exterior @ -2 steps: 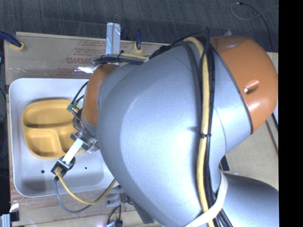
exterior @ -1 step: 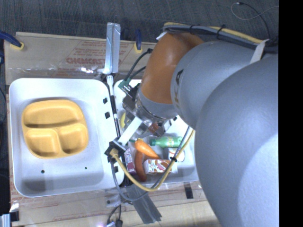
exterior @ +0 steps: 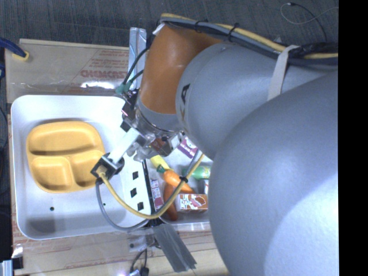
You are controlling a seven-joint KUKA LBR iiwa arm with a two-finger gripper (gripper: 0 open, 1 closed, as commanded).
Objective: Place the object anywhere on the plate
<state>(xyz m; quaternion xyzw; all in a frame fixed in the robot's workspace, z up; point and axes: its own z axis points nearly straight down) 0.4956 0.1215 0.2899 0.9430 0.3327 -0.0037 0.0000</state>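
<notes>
A yellow plate (exterior: 60,154) with three compartments lies in the left white bin (exterior: 34,217), towards its left side. My gripper (exterior: 148,147) hangs over the border between the two bins, just right of the plate, and the wrist and the big grey arm hide most of it. Nothing can be made out in its grasp. Below it in the right bin lie an orange carrot-like object (exterior: 171,183) and a small printed carton (exterior: 192,202).
The arm covers most of the right bin. A white strip with black squares (exterior: 136,184), a dark box (exterior: 154,190), a purple packet (exterior: 187,149) and a green item (exterior: 202,171) crowd its visible left part. A cardboard sheet (exterior: 69,62) lies behind the left bin.
</notes>
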